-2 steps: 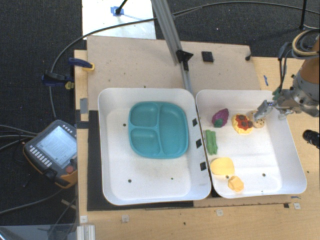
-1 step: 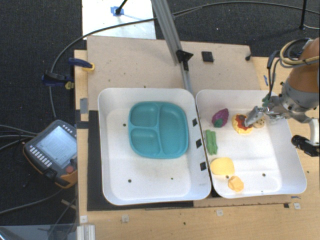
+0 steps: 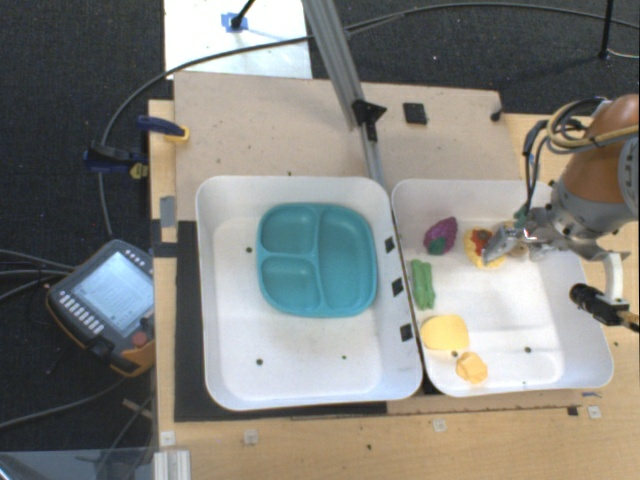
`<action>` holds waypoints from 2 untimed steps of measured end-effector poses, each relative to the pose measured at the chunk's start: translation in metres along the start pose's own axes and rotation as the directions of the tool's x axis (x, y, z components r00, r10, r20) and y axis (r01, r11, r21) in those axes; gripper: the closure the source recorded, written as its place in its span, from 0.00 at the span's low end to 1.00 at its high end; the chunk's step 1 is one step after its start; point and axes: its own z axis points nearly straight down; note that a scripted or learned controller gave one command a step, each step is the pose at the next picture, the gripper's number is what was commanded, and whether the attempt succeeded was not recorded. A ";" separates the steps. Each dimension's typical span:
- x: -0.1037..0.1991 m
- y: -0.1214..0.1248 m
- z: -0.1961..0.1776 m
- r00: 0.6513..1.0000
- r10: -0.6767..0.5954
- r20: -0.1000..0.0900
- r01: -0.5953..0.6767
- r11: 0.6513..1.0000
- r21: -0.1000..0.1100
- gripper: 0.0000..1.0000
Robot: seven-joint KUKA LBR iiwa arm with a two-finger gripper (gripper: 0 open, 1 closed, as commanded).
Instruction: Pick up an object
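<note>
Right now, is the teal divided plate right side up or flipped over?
Right side up. The teal plate in the left bin shows its three recessed compartments facing the camera, with nothing in them.

This is a robotics lab, not a home or shop. A plywood worktop (image 3: pixel 300 128) stands on dark carpet (image 3: pixel 70 48), with two shallow white bins (image 3: pixel 300 378) fixed side by side on it. On the floor at the near left lies a teach pendant (image 3: pixel 105 303) with a lit screen, its black cables (image 3: pixel 60 408) trailing over the carpet. Spring clamps (image 3: pixel 150 128) grip the worktop's far left edge. An aluminium pole (image 3: pixel 335 48) rises from the far side, and a grey industrial arm (image 3: pixel 600 168) with an orange band reaches in from the right.
</note>
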 end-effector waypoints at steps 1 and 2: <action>0.000 0.002 -0.014 1.000 -0.001 0.002 0.001 1.000 -0.006 1.00; 0.003 0.003 -0.078 1.000 -0.004 0.001 0.004 1.000 -0.007 1.00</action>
